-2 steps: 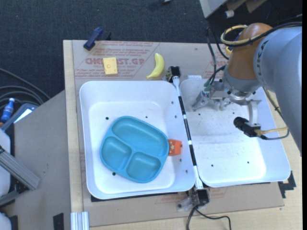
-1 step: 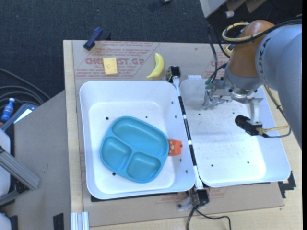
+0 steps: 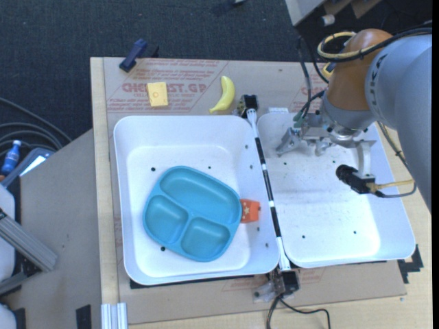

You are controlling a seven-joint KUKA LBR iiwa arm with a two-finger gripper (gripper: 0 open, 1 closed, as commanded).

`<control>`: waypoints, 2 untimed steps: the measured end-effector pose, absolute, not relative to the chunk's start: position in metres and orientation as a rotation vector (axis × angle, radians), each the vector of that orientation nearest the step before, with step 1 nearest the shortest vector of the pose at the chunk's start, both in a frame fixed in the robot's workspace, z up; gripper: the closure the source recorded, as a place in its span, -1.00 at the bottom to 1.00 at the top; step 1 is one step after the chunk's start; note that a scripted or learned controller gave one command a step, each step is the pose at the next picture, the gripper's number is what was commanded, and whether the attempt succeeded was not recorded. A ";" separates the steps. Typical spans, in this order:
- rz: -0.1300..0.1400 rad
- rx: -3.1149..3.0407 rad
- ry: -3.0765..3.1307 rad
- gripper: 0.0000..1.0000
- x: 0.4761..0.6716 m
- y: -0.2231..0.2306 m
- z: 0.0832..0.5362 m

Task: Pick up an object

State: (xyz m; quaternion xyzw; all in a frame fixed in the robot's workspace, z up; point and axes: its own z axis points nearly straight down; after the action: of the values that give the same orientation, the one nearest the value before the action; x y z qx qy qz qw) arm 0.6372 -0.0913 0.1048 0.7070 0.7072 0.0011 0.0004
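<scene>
You are looking down on two white bins sitting side by side on the bench. The left bin [image 3: 130,184] is holding a blue divided tray [image 3: 192,212], lying flat near its middle. A small orange object [image 3: 250,211] is resting just beside the tray's right edge, close to the wall between the bins. The arm [image 3: 384,67] is reaching in from the right, with its orange band [image 3: 350,74] sitting above the wrist. The gripper [image 3: 302,141] is hanging over the far-left corner of the right bin [image 3: 343,238]; you cannot tell how it is set, since its shape is blurring against the white floor. Nothing is showing in its grasp. A yellow banana [image 3: 223,94] is lying on the bench behind the bins.
</scene>
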 end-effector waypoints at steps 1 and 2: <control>0.000 2.221 2.220 -1.00 0.666 -0.135 0.085; 0.002 2.217 2.220 1.00 0.667 -0.135 0.096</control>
State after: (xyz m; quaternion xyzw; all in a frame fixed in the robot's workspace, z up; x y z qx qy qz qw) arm 0.6674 -0.1347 0.0956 0.7067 0.7075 0.0006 0.0021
